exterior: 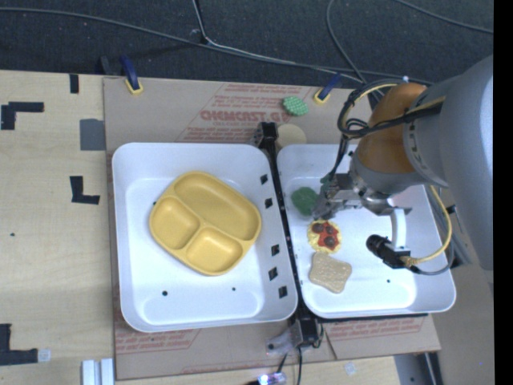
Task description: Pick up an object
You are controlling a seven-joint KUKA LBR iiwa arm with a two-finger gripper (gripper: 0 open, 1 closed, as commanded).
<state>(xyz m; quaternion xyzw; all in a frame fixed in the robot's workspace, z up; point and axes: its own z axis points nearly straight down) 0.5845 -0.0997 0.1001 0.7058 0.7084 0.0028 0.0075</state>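
Below, my gripper (325, 208) hovers in the right bin (425, 295) between green piece (304, 198) and pizza toy (324, 235); finger state: cannot tell.

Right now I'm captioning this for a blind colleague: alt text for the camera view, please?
The gripper hovers low in the right bin beside a green item, a pizza-like piece and a toast slice. The left bin holds a yellow divided plate.

Bulky grey arm (473, 151) with an orange band (389, 139); yellow and black cables (437, 251) loop around the wrist.
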